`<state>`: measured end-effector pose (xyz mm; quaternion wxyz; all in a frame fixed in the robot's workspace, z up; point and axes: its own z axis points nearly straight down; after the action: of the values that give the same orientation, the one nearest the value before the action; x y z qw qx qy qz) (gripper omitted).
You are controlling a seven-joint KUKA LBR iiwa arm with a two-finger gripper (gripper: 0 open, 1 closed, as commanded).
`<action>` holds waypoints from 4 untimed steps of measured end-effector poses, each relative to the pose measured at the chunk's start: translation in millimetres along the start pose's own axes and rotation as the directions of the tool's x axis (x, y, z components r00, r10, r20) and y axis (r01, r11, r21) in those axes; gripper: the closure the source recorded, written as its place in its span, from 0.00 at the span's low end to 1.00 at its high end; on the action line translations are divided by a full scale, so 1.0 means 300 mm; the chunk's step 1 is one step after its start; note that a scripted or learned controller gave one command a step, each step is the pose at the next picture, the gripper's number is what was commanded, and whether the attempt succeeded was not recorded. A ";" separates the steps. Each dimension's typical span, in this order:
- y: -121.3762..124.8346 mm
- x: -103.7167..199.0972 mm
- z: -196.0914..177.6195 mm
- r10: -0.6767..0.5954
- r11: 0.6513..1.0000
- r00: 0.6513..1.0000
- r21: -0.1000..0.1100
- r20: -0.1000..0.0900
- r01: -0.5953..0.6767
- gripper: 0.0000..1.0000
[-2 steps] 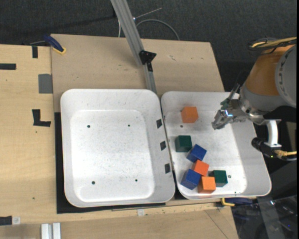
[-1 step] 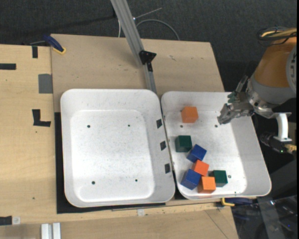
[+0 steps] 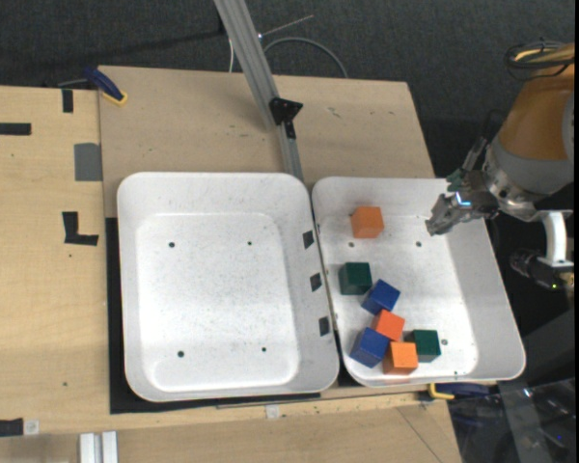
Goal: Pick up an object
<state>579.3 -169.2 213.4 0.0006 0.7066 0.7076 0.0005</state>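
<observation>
The gripper hangs over the right bin near its far right side — whether it is parted or closed, I cannot tell. An orange cube sits alone to its left; green, blue and orange cubes cluster nearer the front edge.

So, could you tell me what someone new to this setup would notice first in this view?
Probably the cluster of coloured blocks in the right bin, orange, blue and green packed together near its lower edge, with one orange block apart near the top. Next, the gripper at that bin's upper right, beside the lone block. The left bin is a plain white expanse by contrast.
</observation>
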 end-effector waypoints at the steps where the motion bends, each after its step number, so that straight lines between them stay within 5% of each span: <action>1: -0.025 0.176 0.028 -0.004 1.000 1.000 0.003 -0.002 0.004 1.00; 4: -0.131 0.693 -0.087 -0.006 1.000 1.000 0.002 -0.002 0.006 1.00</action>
<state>539.6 38.5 239.3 -0.0011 0.7044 0.7098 0.0005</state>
